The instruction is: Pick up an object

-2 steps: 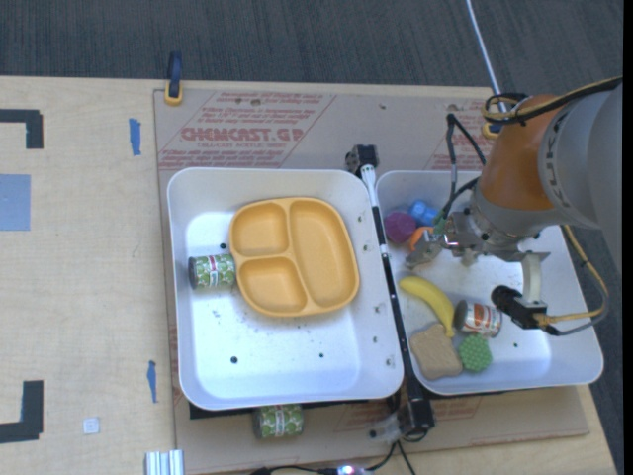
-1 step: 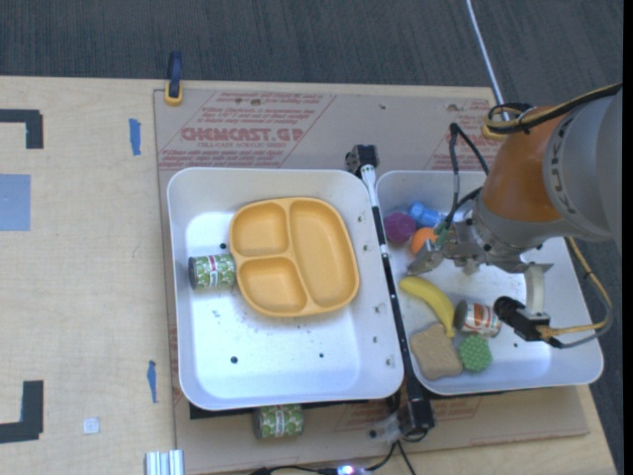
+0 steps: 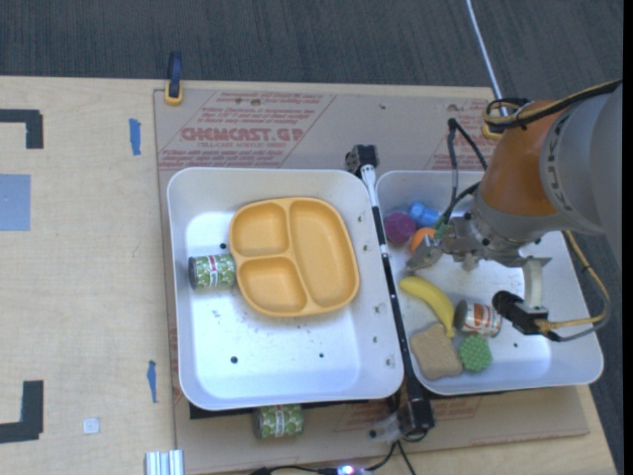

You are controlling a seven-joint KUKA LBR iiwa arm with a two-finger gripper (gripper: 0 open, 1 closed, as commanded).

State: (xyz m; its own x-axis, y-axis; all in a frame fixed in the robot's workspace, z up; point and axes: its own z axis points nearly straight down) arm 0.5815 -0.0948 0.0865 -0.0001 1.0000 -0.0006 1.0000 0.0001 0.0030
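In the camera view we see our gripper (image 3: 432, 252) low over the right bin (image 3: 579, 364), in its upper left part, near the orange piece (image 3: 423, 236) and the purple ball (image 3: 400, 228); whether it is parted or closed we cannot tell, and nothing shows gripped. The banana (image 3: 431, 300) lies just below it, toward the bin's near side, long axis slanting from upper left to lower right. We judge it the nearest clean target: a short shift down-view, wrist turned across that slant
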